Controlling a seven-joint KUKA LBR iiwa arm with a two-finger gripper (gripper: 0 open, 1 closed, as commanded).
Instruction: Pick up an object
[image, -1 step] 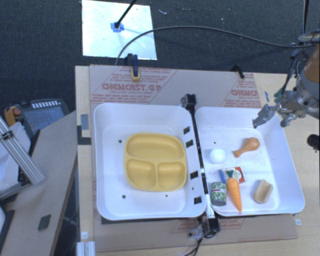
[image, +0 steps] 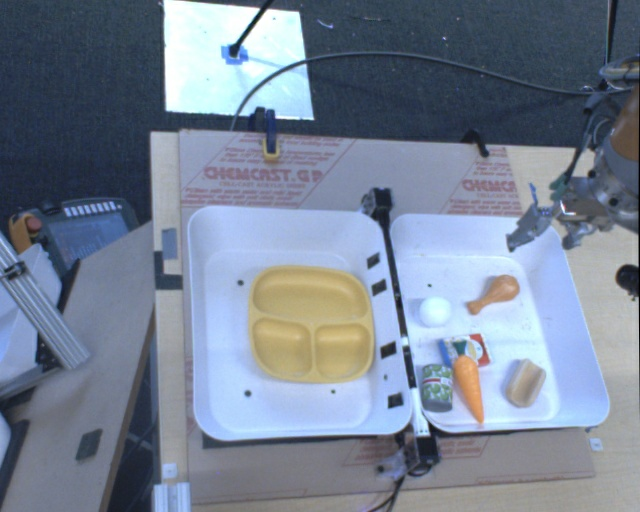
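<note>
The gripper (image: 548, 228) is seen at the far right corner of the right bin (image: 590, 395), hanging above its rim, with two fingers spread apart and nothing between them. One finger (image: 524, 230) points down toward the bin floor.

All the candidate objects lie in the right bin, on the near side of the gripper and toward the bin's middle and near edge. The closest is judged to be the orange drumstick-shaped toy (image: 495, 292), which lies just inward from the far right corner; its long axis runs at a slant, thick end toward the right wall, thin end toward the divider between the bins. A white ball (image: 434, 310) rests beside it, nearer the divider. Toward the near edge a carrot (image: 468, 387) lies with its tip pointing at the near rim, flanked by a small green can (image: 437, 387) on the divider side and a tan bread-like piece (image: 525, 382) on the right-wall side. A small red and white packet (image: 475, 348) sits just behind the carrot's top; its print cannot be read.

The left bin (image: 215, 330) carries a yellow divided plate (image: 310, 323) at its middle.

On the board (image: 300, 170) beneath the bins, red lettering reading "CHEMCAST" is repeated along the far edge; the rest of the line is too small to make out.
</note>
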